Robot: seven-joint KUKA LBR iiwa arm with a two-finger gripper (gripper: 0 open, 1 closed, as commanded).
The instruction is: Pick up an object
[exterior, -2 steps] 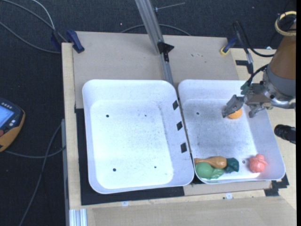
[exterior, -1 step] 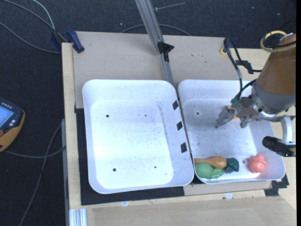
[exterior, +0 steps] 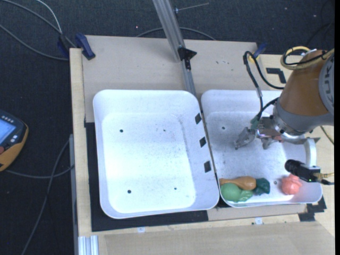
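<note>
The right bin (exterior: pixel 228 108) holds a small pile at its near edge: a tan-orange oblong piece (exterior: pixel 240 183), a light green lump (exterior: pixel 235 194) and a dark teal piece (exterior: pixel 262 186). A pink-orange round object (exterior: pixel 290 185) lies at the near right corner. My gripper (exterior: pixel 254 138) hangs over the middle of the right bin, above and behind these objects, with its fingers (exterior: pixel 243 139) spread apart and nothing between them. The orange-banded wrist (exterior: pixel 303 97) rises to the right.
The left bin (exterior: pixel 106 108) sits beside the right one, joined by black clips (exterior: pixel 202 141). A slanted metal pole (exterior: pixel 170 23) crosses the bench's far side. Cables run along the wrist. A handheld pendant (exterior: pixel 9 137) lies on the floor at left.
</note>
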